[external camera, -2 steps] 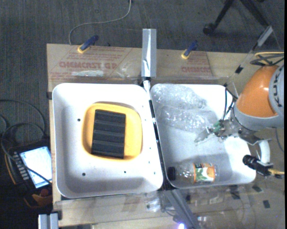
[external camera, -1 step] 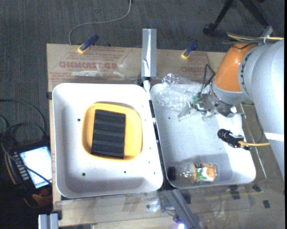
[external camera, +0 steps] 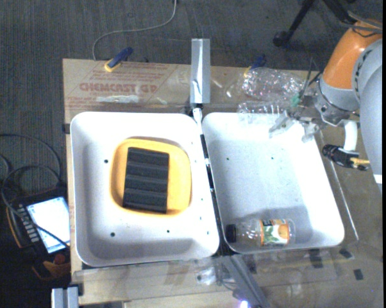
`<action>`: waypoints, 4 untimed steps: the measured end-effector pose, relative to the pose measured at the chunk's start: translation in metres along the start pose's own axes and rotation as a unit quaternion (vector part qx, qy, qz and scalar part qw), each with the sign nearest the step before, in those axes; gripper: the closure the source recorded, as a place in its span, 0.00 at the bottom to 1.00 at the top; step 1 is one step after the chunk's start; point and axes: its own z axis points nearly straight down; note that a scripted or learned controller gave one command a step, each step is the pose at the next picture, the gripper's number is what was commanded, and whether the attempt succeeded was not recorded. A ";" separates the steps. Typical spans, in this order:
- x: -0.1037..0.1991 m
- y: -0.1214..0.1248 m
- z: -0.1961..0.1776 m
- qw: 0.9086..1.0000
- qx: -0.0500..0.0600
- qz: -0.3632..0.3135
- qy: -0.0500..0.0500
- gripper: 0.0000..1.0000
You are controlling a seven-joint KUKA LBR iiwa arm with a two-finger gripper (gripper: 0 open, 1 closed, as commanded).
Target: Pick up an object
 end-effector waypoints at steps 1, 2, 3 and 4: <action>-0.008 -0.075 -0.086 0.996 -0.003 -0.094 0.000 0.00; -0.017 -0.127 0.012 0.996 -0.005 -0.086 0.002 0.00; 0.048 -0.158 0.062 0.995 -0.011 -0.098 0.000 0.00; 0.007 -0.109 0.041 0.998 -0.003 -0.057 0.002 0.00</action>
